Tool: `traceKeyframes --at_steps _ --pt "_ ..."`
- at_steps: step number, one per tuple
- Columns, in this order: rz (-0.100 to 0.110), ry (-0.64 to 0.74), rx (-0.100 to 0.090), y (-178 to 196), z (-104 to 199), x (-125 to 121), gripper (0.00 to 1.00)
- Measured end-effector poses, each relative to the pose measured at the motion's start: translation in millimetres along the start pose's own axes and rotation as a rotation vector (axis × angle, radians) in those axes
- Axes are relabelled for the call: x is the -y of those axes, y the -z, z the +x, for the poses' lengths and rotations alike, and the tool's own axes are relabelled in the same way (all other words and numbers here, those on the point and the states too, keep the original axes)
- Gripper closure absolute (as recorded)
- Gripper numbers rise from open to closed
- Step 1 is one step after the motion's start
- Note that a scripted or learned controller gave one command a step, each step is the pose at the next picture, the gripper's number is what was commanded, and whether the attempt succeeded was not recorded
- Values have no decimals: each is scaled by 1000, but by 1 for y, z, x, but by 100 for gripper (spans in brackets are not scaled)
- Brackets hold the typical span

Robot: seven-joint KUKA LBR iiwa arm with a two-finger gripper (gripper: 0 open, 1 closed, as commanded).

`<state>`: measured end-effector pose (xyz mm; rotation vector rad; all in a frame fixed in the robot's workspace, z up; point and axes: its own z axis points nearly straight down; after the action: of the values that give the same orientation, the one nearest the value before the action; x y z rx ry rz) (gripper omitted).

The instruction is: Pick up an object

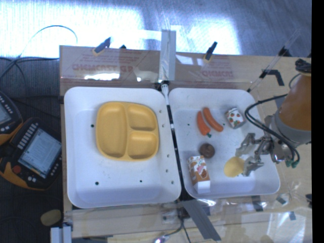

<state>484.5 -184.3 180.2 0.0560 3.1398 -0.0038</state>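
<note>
My gripper (246, 156) hangs low over the right bin (263, 186), near its right side, with its two fingers spread apart and nothing between them. A yellow lemon-like piece (233, 166) lies just left of and below the fingertips, close to them. Further left sit a small brown round piece (206, 150) and a carton with an orange label (199, 172). Two orange sausages (208, 121) lie side by side near the bin's back. Beside them is a white cube with red spots (234, 117).
The left bin (76, 186) holds a yellow divided tray (127, 130). A raised ridge (172, 135) separates the two bins. Clear panels (167, 67) stand along the back edge. Cables (263, 103) trail from the arm over the right bin's far corner.
</note>
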Motion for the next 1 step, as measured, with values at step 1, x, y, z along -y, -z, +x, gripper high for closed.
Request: traceKeyframes --at_steps 1 --pt "-4 392 1 9 -20 -37 100"
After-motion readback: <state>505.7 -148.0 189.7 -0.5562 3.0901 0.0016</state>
